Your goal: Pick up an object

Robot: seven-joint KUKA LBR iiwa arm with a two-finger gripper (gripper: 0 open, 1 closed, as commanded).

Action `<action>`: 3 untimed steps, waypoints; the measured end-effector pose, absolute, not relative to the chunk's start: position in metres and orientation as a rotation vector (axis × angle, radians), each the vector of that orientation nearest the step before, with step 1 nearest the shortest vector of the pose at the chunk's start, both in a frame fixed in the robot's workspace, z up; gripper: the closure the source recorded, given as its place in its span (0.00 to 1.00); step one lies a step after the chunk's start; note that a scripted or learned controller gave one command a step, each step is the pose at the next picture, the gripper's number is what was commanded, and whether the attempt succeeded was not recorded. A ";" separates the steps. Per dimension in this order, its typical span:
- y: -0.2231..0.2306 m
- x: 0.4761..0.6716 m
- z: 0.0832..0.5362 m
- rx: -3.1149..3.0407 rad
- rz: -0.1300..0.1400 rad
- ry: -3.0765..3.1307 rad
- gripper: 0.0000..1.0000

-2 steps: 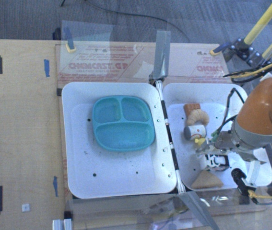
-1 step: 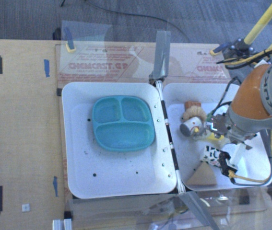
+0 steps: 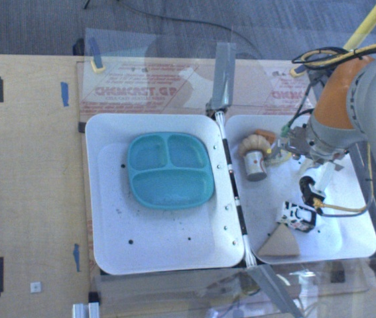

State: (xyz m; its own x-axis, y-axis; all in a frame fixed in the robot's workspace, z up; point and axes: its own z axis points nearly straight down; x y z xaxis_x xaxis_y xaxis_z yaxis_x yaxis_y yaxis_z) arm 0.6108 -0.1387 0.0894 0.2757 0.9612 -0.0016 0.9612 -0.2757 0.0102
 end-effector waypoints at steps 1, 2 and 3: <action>-0.124 0.656 0.088 2.329 -0.068 2.137 0.00; -0.121 0.658 0.099 2.322 -0.063 2.141 1.00; -0.121 0.658 0.099 2.321 -0.063 2.142 0.00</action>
